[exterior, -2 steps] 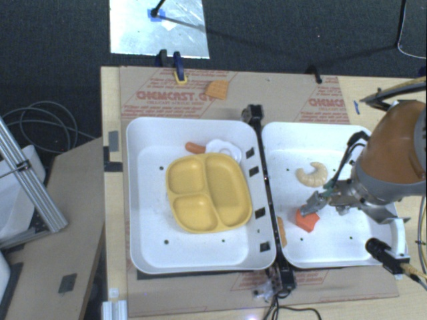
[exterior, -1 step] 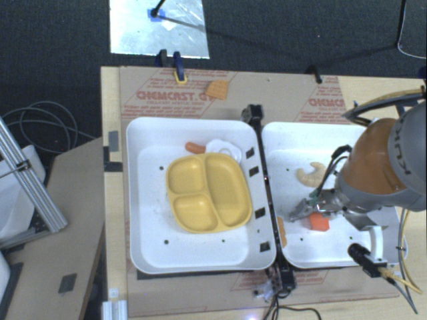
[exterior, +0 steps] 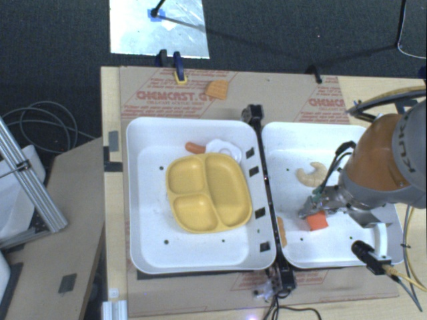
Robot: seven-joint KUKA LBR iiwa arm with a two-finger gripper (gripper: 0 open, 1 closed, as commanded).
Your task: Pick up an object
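Down in the lower right of the frame the arm [exterior: 383, 159] is low inside the right bin [exterior: 293, 142], and the gripper [exterior: 313, 209] sits right at a small orange block [exterior: 317, 221]. The metal tip touches or overlaps the block's upper edge, but from this slant I cannot tell whether the jaws are spread or closed, nor whether the block sits between them. The block appears to lie on the bin floor, so I'd judge the pick as not yet made: the reach is done, the grasp and lift remain.

Just above the gripper, a pale curled piece [exterior: 311, 174], shaped rather like a cashew, lies loose on the bin floor and apart from the tool.

Over in the left bin [exterior: 143, 179], centre frame, a yellow divided tray [exterior: 208, 193] rests untouched. A small orange piece [exterior: 195, 148] and a white object [exterior: 223, 149] sit at its upper edge.
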